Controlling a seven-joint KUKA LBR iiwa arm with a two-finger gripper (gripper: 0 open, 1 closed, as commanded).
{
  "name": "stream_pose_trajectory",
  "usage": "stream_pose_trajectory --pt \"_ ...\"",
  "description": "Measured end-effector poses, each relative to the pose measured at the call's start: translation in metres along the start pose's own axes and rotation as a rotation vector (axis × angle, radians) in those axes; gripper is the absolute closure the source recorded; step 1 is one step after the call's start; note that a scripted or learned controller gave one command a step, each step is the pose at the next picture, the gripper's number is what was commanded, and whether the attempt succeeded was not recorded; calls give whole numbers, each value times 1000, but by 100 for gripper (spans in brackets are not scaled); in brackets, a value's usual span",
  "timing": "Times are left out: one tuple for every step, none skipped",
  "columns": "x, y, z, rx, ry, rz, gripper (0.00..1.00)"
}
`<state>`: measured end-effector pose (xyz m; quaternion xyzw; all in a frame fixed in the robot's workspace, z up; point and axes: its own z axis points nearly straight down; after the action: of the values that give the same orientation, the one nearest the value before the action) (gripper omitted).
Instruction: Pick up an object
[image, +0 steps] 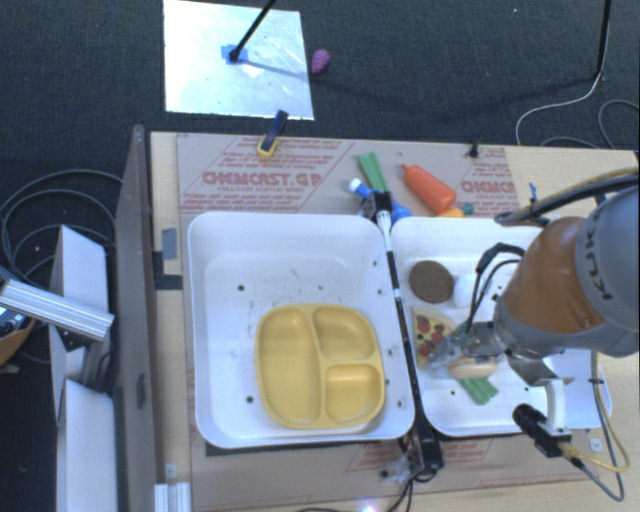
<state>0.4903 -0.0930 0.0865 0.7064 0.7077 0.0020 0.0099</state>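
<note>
Dark carpet surrounds the table (300, 165). Beside the brown disc (432, 281) in the right bin (440, 425), a pizza slice (432, 337) lies flat; judged light, stiff, best pinched at its edges. The tool (462, 347) hovers adjacent; its state cannot be told.

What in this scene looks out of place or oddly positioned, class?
Three toys lie outside the bins on the bench behind them: an orange carrot, a green piece and a blue one beside the divider. A purple item sits on the dark floor, beyond the bench.
</note>
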Motion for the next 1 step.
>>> stream_pose_trajectory --pt "-22 1 -2 2 10 -1 0"
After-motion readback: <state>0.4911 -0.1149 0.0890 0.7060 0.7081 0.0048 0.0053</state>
